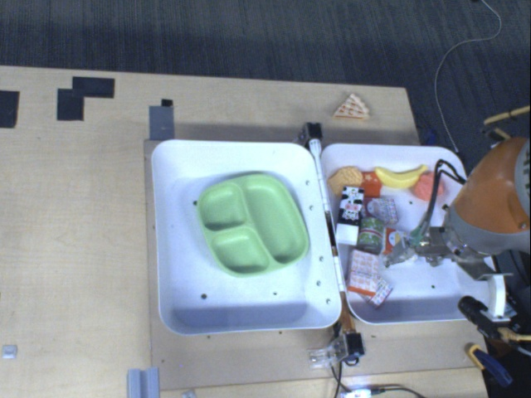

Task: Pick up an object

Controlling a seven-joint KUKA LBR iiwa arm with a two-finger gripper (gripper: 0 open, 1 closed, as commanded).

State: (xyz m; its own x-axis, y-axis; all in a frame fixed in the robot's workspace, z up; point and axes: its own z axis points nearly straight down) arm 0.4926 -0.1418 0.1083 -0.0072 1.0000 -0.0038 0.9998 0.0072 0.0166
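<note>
The gripper (404,251) is seen low inside the right bin (431,293), beside a green can (371,239); whether its fingers are parted or closed cannot be told. Candidate objects are clustered in that bin's left half: a yellow banana (400,176), a black-and-white cow toy (352,203), and a red-and-white packet (365,274). A green divided tray (251,223) is held in the left bin (178,305). Both bins are borne by a pale wooden bench (75,247). A small triangular piece (352,108) is seen near the bench's far edge, and dark carpet (249,23) lies beyond.
</note>
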